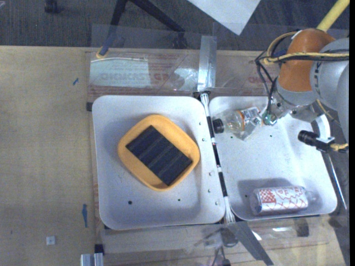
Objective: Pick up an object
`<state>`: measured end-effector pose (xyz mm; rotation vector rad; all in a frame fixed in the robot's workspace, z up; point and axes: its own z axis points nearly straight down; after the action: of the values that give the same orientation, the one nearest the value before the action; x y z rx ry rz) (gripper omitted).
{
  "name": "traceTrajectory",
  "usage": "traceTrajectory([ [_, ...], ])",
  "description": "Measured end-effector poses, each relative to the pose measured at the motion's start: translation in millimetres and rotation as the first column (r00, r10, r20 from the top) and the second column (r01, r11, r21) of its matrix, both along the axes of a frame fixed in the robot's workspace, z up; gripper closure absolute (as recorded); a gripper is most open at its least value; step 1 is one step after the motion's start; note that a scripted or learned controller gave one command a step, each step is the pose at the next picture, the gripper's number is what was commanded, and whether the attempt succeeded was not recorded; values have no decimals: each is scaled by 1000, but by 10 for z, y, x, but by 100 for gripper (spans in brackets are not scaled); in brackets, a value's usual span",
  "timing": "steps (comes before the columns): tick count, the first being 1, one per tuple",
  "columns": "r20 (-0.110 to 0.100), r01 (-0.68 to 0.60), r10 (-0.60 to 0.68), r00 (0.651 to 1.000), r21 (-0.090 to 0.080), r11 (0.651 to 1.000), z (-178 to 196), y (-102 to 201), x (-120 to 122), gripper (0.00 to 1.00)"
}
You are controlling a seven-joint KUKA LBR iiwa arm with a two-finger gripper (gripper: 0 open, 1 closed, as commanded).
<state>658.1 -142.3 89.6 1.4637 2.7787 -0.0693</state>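
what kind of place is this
Probably a robotics lab set up for grasping trials: a grey arm reaches over two white bins on a wooden bench, and an office chair base stands on carpet behind.

Yellow dish [158, 158] with a dark ribbed top; right of it, a red-and-white patterned can [280, 199], a clear black-capped bottle [236, 122].

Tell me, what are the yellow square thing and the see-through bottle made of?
The yellow square thing looks like smooth moulded plastic: rounded corners, even colour, with a dark ribbed panel set in its top. The see-through bottle is probably clear plastic, though it could be glass: the white bin shows through it, and it has a dark cap.
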Motion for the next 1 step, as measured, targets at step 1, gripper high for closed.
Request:
traceTrajectory([
  [1,-2,23,-23,1000,6,1000,-16,-12,-9,0],
])
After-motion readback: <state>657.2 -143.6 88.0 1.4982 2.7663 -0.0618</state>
